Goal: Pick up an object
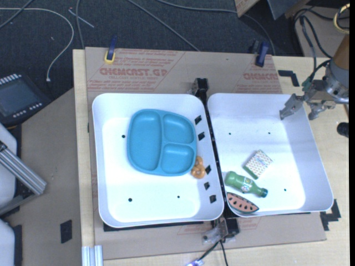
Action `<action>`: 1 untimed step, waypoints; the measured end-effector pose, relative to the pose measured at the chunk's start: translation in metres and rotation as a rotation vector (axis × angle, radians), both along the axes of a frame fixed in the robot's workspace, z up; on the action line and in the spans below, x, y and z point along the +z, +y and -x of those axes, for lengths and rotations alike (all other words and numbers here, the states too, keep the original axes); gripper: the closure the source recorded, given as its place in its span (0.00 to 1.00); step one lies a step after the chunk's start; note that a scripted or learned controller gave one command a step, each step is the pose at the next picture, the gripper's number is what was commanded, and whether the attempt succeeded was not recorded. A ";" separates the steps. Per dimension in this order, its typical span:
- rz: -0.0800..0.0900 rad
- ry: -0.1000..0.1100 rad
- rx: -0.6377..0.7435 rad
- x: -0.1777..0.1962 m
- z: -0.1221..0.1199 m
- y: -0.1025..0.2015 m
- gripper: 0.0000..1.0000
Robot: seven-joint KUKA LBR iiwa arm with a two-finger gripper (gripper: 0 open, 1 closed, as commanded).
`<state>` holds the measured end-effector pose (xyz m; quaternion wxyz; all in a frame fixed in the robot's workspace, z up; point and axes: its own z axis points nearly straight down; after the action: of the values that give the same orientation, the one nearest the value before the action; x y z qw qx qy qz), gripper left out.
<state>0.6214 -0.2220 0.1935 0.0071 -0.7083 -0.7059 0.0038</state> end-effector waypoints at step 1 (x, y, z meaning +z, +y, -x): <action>0.004 -0.015 0.004 0.009 -0.003 0.001 0.00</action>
<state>0.6249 -0.2213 0.2029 0.0004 -0.7069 -0.7073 0.0000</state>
